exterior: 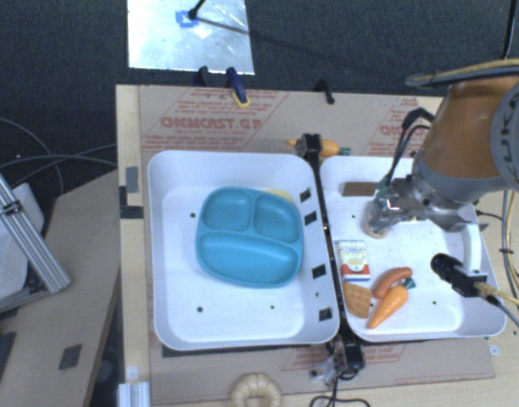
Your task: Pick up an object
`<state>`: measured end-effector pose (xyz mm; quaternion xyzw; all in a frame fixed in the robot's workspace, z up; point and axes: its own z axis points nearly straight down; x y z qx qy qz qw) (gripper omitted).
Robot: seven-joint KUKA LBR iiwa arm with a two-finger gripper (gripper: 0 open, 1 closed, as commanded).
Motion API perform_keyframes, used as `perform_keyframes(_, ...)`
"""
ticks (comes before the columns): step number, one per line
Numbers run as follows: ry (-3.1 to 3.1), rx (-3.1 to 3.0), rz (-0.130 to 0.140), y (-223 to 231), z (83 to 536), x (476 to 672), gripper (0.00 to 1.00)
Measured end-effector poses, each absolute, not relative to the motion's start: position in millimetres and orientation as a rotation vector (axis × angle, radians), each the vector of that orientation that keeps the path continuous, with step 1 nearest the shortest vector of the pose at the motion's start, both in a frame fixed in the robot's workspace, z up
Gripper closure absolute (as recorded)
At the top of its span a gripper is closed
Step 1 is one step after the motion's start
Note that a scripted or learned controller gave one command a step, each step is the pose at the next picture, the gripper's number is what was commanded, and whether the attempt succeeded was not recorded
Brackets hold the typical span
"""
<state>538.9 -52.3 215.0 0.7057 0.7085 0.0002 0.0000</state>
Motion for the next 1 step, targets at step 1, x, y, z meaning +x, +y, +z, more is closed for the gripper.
perform_keyframes(1, 2.221, 2.219, 0.003, -55.3, 227.0, 531.7, 1.0)
